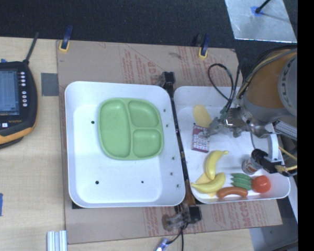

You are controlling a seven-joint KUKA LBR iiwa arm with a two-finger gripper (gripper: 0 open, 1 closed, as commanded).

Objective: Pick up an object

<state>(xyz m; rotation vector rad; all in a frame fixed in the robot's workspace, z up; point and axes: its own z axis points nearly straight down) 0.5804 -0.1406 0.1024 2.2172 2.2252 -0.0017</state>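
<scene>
The two-finger metal gripper (215, 128), jaws apart, is hovering just right of the pale yellow block (201, 115).

We see open floor in the left bin (83, 156) all around the green divided plate (130, 128). The right bin (186, 101) is crowded: bananas (213, 172), sausage (232, 192), green pepper (241, 180) and tomato (260, 184) pack its near edge, with a card (200, 139) mid-floor and the arm (267, 93) overhanging its far right.

bins (73, 140) 2 | green plate (130, 128) 1 | bananas (213, 163) 2 | tomato (260, 184) 1
</scene>
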